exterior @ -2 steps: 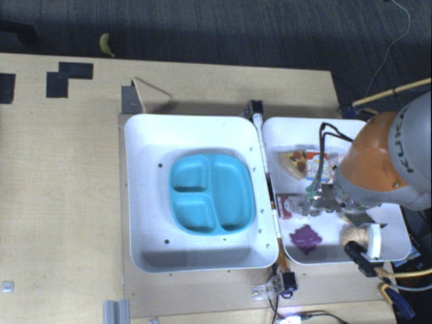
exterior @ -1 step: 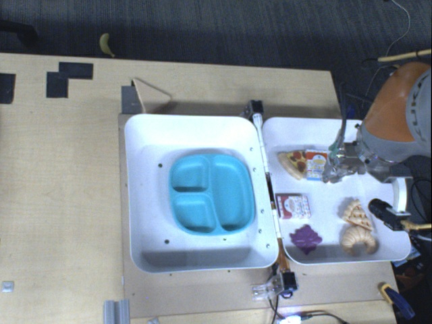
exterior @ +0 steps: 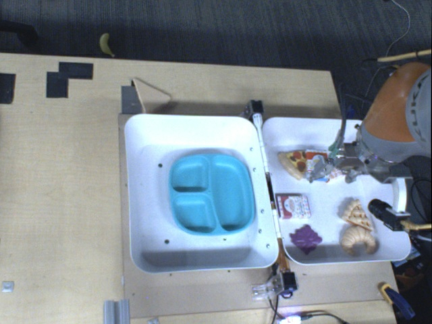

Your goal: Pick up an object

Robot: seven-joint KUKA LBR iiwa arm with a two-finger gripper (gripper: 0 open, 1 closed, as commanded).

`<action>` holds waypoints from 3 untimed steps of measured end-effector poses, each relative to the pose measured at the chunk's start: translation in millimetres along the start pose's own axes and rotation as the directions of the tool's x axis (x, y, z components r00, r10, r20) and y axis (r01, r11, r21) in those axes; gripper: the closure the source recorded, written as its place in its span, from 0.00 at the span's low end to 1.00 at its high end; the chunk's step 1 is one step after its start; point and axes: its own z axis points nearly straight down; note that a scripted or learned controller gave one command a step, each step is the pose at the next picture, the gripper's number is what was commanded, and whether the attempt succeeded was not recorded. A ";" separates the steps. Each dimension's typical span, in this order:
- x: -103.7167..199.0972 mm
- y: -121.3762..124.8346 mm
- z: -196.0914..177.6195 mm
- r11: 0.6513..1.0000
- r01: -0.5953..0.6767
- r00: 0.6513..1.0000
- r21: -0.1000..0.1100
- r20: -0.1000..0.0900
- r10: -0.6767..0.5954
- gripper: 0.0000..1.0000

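Five small things lie in the right bin (exterior: 405, 252), and the one that matters for the coming move is the pizza slice toy (exterior: 295, 162), up near the bin's far-left corner with its long axis running roughly along the far wall. It sits just beside the end effector (exterior: 325, 169), on the side toward the divider between the two bins, and the metal tip seems to overlap its right end; I cannot tell whether the end effector is wide, narrow or gripping anything. Toward the near edge lie a red-and-white packet (exterior: 293, 206) and a purple piece (exterior: 305, 237), and toward the near-right corner a waffle-like wedge (exterior: 357, 214) and a croissant (exterior: 358, 241). Beyond the divider, the left bin (exterior: 145, 181) holds a blue compartment tray (exterior: 210, 192).
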 end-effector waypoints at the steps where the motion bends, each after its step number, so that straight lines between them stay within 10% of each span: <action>1: 17.3 -29.0 61.1 1.000 -0.003 1.000 -0.013 0.001 0.003 0.00; 2: 18.5 -25.7 48.2 1.000 0.002 1.000 -0.023 0.000 -0.002 1.00; 3: 18.5 -26.1 48.5 1.000 0.001 1.000 -0.022 0.000 -0.001 0.00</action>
